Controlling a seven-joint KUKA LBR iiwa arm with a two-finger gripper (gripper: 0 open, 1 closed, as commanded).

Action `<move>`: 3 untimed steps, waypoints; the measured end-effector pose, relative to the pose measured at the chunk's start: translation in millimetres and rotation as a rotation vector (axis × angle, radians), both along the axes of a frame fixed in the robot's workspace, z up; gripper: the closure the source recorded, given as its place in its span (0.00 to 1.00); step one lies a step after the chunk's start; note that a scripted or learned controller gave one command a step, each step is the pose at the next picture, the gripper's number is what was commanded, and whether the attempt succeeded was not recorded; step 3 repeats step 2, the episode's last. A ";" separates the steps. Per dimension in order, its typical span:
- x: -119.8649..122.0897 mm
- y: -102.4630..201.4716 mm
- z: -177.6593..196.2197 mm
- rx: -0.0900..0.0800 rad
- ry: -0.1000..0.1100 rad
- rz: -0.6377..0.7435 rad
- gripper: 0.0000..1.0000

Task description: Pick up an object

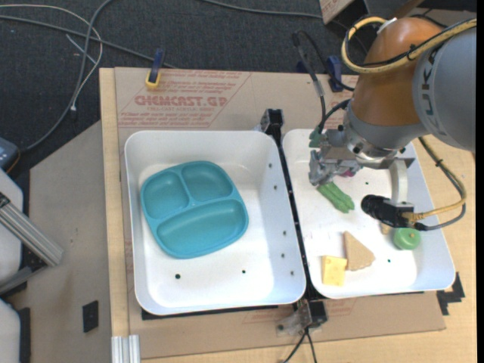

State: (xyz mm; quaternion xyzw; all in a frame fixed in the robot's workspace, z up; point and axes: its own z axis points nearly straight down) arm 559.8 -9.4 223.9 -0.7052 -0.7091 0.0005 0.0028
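My gripper (324,172) hangs low over the back left part of the right bin (431,278). Just in front of it lies a long green vegetable piece (336,197), its near end close to the gripper's tip. A small pink and purple thing (350,171) peeks out beside the gripper on its right. Toward the front of the same bin sit a tan wedge (358,251) and a yellow block (333,270), touching each other. A small green round piece (407,238) rests at the right side.
The left bin (144,271) holds a teal divided plate (195,208). A raised wall (287,203) separates the two bins. Cardboard (189,97) lies under and behind the bins, with cables on the dark floor beyond.
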 end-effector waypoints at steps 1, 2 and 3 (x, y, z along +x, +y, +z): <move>-16.2 46.8 -8.3 0.000 0.000 0.000 1.00; -27.0 97.8 -13.2 0.000 0.000 0.001 1.00; -27.0 97.8 -13.2 0.000 0.000 0.001 1.00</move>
